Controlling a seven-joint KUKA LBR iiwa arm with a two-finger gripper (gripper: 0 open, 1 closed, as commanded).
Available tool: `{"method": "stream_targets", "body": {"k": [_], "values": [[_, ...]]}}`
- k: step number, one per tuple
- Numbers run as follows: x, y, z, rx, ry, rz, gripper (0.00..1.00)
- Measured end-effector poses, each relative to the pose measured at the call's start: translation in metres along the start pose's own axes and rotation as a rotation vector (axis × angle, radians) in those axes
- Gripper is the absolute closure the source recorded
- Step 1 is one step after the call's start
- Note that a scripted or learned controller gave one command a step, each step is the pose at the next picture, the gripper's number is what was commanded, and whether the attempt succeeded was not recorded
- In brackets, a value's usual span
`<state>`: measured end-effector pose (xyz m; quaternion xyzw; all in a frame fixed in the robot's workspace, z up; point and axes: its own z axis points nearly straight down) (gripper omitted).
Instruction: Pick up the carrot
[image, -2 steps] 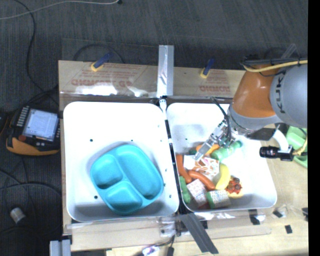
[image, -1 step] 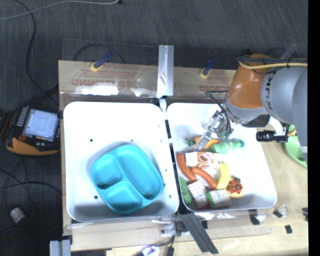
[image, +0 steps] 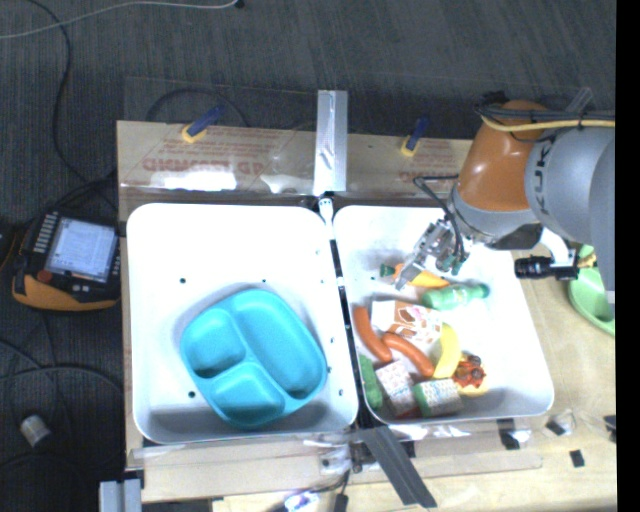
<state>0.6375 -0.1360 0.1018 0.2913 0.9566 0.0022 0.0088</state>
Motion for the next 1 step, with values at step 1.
{"method": "stream_targets", "body": {"k": [1], "values": [[-0.0197, -0.0047, -0.1112, 0.011, 0.011, 0.239, 1.0]]}}
